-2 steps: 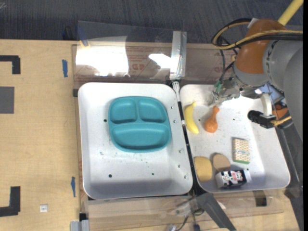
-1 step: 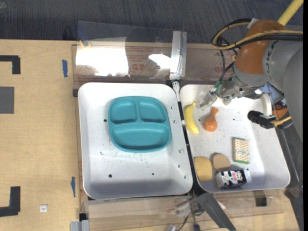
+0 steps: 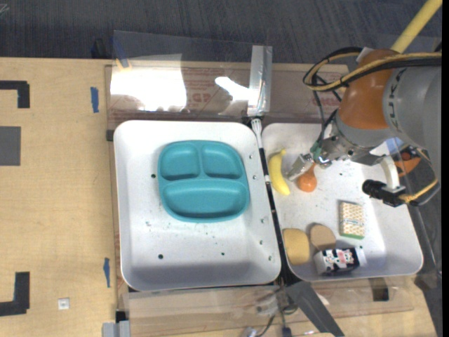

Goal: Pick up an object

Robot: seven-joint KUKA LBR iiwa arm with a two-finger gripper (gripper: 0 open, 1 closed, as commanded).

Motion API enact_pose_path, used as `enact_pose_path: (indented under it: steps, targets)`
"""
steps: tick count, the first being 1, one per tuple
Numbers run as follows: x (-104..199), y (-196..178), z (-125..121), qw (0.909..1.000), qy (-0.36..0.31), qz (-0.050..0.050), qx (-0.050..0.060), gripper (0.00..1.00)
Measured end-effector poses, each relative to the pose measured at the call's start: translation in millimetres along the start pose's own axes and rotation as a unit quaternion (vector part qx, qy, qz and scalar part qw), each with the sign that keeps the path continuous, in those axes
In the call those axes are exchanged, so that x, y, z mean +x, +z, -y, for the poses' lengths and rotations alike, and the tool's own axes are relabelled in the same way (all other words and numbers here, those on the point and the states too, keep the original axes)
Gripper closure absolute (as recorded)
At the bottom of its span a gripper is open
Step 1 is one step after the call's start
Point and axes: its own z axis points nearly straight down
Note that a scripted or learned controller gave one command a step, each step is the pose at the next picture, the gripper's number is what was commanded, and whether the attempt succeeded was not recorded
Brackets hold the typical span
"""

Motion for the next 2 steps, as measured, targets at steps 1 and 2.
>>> enact_pose_path:
  steps: [1, 2]
  targets:
    - [-1, -14, -3, 1.0000, 0.000, 0.002, -0.004, 1.00]
    - [68, -104, -36, 1.0000, 0.005, 0.000, -0.005, 1.00]
